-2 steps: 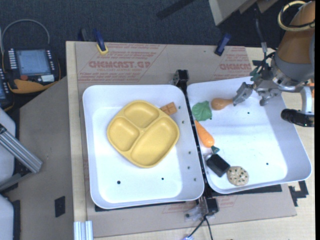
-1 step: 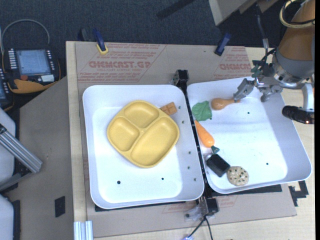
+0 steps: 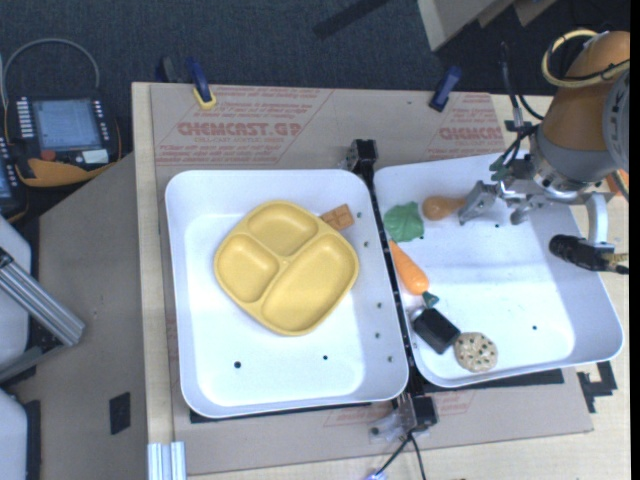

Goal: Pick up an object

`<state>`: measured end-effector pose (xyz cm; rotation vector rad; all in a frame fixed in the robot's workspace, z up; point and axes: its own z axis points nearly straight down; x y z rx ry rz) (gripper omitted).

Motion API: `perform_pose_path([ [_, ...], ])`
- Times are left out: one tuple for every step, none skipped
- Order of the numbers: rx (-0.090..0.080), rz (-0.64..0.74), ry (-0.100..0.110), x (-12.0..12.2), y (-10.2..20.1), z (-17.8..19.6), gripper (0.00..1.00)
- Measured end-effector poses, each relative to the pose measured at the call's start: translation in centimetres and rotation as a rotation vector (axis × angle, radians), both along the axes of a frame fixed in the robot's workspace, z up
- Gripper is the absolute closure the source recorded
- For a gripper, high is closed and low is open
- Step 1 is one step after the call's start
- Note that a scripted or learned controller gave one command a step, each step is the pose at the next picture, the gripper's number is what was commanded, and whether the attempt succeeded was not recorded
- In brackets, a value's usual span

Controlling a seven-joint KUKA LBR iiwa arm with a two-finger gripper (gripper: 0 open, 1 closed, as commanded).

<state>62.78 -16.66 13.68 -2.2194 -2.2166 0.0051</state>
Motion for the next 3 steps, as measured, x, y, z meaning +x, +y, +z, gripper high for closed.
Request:
perform_pose_path([
  [-0.006, 0.001, -0.013, 0.3, -0.2, -4.5, 0.0],
  [-0.006, 0.002, -0.025, 0.6, -0.1, -3.0, 1.0],
  [-0.003, 0.003, -0.012, 0.2, 0.4, 3.1, 1.0],
])
